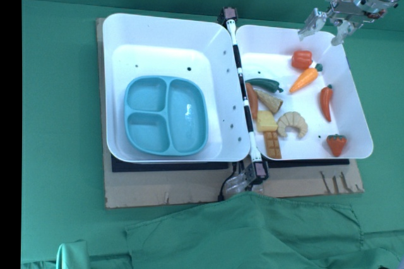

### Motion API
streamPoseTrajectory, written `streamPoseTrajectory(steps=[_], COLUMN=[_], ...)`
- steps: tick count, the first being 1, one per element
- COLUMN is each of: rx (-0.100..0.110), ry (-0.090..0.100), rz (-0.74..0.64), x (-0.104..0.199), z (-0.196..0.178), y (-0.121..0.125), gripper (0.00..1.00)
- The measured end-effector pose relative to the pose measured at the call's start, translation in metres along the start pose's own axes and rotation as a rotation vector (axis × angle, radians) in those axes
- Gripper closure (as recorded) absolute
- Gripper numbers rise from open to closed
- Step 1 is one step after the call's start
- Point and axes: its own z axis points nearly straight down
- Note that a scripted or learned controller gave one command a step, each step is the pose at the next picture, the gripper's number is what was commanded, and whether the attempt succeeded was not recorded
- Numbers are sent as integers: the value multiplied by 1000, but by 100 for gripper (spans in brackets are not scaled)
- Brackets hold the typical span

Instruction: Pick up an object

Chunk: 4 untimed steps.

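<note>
Starting far off to the hand's left, I've got the left bin [126,34] with a blue divided plate [166,115] sitting in it, well away from the hand and nothing there I'd go for. Coming across the black-and-white divider [243,94] into the right bin [356,110], the toys begin: a green pepper [265,84], a wedge and a long brown piece against the divider, a yellow block, a croissant [293,124], all down and to the left of the hand. Closer in, the red pepper [302,59] lies just below and a touch left of the hand, and touching distance beside it the orange carrot [305,79], long axis running on a slant, tip toward the bin's middle, green end up near the back rim. Further right, a red chilli [326,103] and a strawberry [336,144], both well below the hand. Now the hand [328,28] itself: it hangs over the bin's far rim, fingers spread, released, nothing between them. My read is the red pepper is the nearest candidate, so the coming move is a short drop down and slightly left; for the carrot I'd want the fingers turned across that slanted axis.
</note>
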Motion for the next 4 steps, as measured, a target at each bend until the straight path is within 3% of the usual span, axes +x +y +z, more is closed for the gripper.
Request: streamPoseTrajectory(steps=[1,4], rx=[0,2], ry=[0,-1], rz=[0,0], x=[0,0], z=[0,146], y=[0,-3], gripper=[0,0])
